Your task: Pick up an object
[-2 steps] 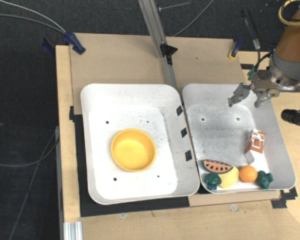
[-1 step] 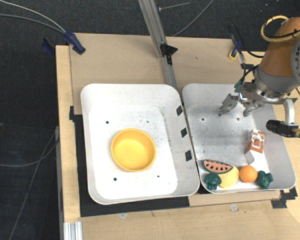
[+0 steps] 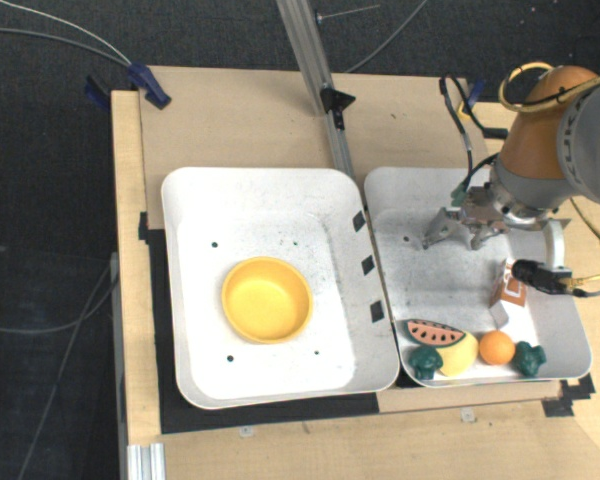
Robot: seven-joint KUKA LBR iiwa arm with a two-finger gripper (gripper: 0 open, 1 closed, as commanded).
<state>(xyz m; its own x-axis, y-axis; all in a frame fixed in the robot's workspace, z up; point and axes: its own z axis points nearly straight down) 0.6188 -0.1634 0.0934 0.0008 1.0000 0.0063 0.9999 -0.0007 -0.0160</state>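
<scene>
My gripper (image 3: 457,235) hangs over the upper middle of the right bin (image 3: 420,278), open, with bare bin floor between its fingers. Along the bin's front edge lie a watermelon slice (image 3: 437,332), a yellow fruit (image 3: 461,355), a green broccoli piece (image 3: 425,362), an orange (image 3: 496,348) and another green piece (image 3: 529,359). A small brown and white box (image 3: 510,292) lies below and to the right of the gripper. All of these are apart from the fingers.
A yellow bowl (image 3: 267,299) sits in the middle of the left bin (image 3: 195,218). A metal pole (image 3: 310,58) slants across the back of the bench. Black clips (image 3: 368,265) mark the wall between the bins.
</scene>
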